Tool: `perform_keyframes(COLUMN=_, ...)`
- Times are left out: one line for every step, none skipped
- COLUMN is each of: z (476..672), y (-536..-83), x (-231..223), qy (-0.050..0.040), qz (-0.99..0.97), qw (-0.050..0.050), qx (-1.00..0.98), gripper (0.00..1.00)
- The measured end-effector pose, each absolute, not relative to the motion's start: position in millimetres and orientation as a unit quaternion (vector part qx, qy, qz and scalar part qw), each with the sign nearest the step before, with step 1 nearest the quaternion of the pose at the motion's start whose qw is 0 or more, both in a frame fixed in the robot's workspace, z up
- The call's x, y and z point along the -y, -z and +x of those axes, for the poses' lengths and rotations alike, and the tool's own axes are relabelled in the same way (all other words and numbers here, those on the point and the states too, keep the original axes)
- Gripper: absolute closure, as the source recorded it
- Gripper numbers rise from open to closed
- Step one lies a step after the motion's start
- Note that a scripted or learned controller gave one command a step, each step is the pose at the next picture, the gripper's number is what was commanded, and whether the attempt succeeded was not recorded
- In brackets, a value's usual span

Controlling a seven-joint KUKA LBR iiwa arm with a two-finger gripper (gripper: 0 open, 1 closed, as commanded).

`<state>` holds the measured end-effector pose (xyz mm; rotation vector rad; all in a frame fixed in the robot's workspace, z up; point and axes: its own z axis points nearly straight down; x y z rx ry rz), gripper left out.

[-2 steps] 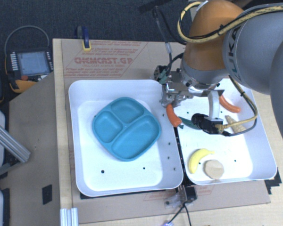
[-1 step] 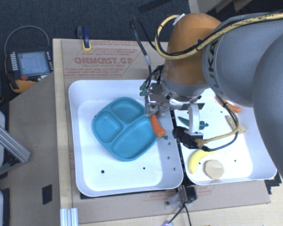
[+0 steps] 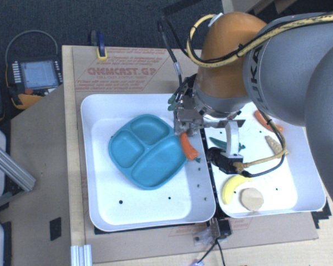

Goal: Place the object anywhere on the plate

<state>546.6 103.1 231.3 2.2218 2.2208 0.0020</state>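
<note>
A blue divided plate (image 3: pixel 146 155) lies in the left white bin (image 3: pixel 100 204), tilted a little toward the bin's middle. My gripper (image 3: pixel 186 133) hangs over the plate's right edge, close to the wall between the two bins. An orange carrot-like object (image 3: pixel 190 148) sticks down out of its fingers, which are shut on its upper end. The carrot's lower end hovers at the plate's right rim, by the large compartment. The big orange and grey wrist hides the gripper's upper part.
In the right bin (image 3: pixel 299 195) lie a yellow banana (image 3: pixel 231 189) and a tan round piece (image 3: pixel 251 198) at the front. An orange stick (image 3: pixel 266 122), a beige piece (image 3: pixel 274 143) and a small teal bit (image 3: pixel 242 147) lie farther back.
</note>
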Motion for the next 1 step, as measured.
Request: perform_keyframes(z=546.5, y=-230.6, x=-103.1, qy=-0.0002, qz=0.707, qw=0.0, qx=-0.707, gripper=0.0)
